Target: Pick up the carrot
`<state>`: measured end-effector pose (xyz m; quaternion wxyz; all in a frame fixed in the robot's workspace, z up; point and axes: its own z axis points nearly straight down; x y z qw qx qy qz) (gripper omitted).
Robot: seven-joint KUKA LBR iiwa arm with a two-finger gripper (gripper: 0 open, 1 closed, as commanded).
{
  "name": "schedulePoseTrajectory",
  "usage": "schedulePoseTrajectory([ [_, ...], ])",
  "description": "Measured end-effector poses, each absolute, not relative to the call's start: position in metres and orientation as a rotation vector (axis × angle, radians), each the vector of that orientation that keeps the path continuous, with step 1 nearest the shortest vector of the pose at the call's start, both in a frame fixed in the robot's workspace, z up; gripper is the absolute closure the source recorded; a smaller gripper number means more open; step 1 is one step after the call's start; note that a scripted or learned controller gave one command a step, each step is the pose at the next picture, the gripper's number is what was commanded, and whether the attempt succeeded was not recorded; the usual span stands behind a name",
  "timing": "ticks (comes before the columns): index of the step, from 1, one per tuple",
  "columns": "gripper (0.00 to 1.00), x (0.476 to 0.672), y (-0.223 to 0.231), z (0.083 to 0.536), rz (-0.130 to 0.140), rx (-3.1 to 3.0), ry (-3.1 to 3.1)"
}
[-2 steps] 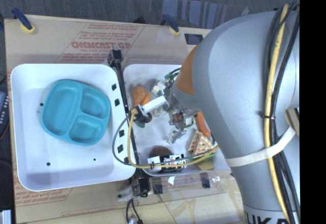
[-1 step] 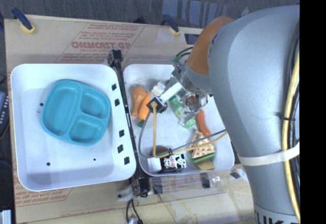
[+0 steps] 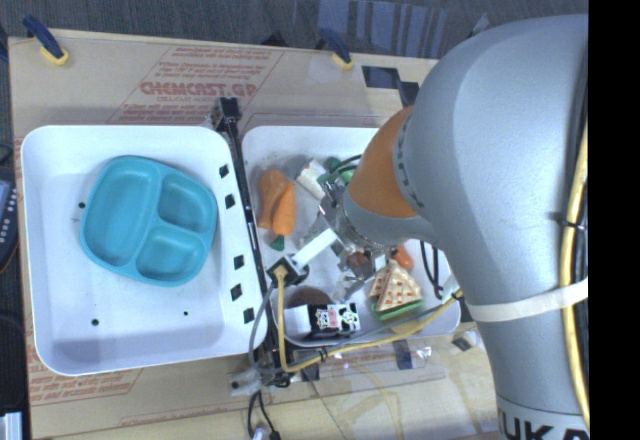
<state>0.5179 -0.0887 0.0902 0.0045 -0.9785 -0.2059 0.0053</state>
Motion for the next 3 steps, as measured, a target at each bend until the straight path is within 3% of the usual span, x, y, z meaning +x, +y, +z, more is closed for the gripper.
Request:
schedulePoseTrajectory([
  [1,1.0,0.518,-0.088,0.1,0.023,-3.059,-0.66],
  [2,1.0,0.49,0.023,0.194,0.004,-3.056,-0.677],
  [3,1.0,0.476,-0.018,0.191,0.016,-2.922,-1.126],
])
